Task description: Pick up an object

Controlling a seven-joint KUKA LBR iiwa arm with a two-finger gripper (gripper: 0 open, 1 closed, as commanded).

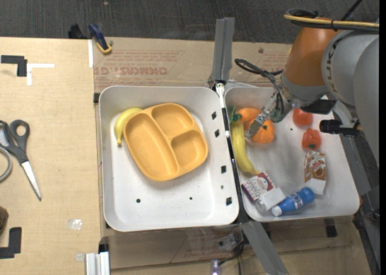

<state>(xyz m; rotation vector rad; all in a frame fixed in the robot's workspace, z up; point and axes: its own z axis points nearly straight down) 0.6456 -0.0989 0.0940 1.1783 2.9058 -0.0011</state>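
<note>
My gripper (264, 120) reaches down into the right bin (344, 207), directly over an orange fruit (264, 136) near the bin's back left. A second orange fruit (246, 114) lies just left of it. A yellow banana (241, 150) runs along the left wall. Also in this bin are a red round fruit (302, 117), a red pepper-like piece (311, 139), a printed packet (315, 170), a blue bottle (294, 202) and a small carton (260, 188). The wrist hides part of the orange fruit.
The left bin (120, 207) holds a yellow divided plate (164, 140) with another banana (123, 122) at its left edge. Scissors (23, 153) lie on the bench at far left. A grey divider bar (223, 50) stands behind the bins.
</note>
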